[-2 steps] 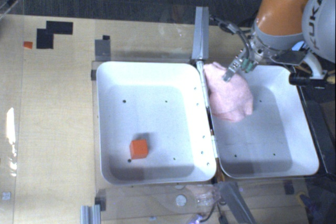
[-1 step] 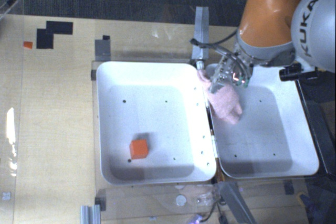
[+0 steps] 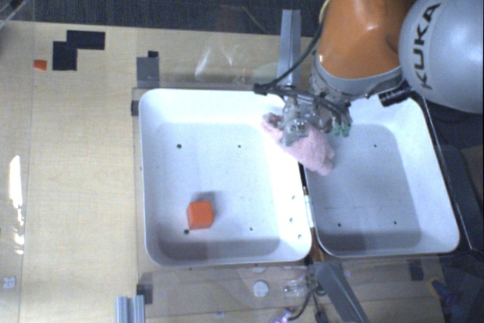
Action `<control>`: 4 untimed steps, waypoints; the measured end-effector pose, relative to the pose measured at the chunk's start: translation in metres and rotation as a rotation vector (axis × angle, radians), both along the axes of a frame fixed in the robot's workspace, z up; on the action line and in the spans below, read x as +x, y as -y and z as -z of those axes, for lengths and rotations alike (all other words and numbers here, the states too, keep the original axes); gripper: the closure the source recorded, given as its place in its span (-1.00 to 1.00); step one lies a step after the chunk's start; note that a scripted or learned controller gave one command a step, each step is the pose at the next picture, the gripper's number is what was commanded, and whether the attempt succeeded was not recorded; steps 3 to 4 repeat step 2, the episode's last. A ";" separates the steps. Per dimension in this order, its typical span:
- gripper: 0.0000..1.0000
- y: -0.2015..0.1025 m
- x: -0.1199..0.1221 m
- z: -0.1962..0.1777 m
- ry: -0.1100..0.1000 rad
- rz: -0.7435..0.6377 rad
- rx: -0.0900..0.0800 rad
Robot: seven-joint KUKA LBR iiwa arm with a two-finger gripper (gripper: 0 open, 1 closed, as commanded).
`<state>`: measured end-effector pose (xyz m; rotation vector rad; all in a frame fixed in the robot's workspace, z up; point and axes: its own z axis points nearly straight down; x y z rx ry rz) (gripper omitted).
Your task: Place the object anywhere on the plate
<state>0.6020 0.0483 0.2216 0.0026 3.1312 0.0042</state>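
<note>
A soft pink object [image 3: 314, 150], limp like a cloth or plush piece, hangs over the wall shared by the two bins. My gripper [image 3: 298, 129] sits right on its upper end, with the pink material pinched between the fingers. The orange-banded wrist [image 3: 361, 19] rises above it at the upper right. An orange cube [image 3: 200, 215] lies on the floor of the left bin [image 3: 227, 125], toward its front left, well away from the gripper.
The right bin [image 3: 386, 193] lies under and to the right of the arm. A grey upright post [image 3: 290, 41] stands behind the bins, close to the wrist. Black markers [image 3: 74, 48] lie on the wooden bench at the far left.
</note>
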 end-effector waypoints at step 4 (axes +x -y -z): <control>-1.00 -0.047 -0.019 -0.003 -0.001 -0.002 0.001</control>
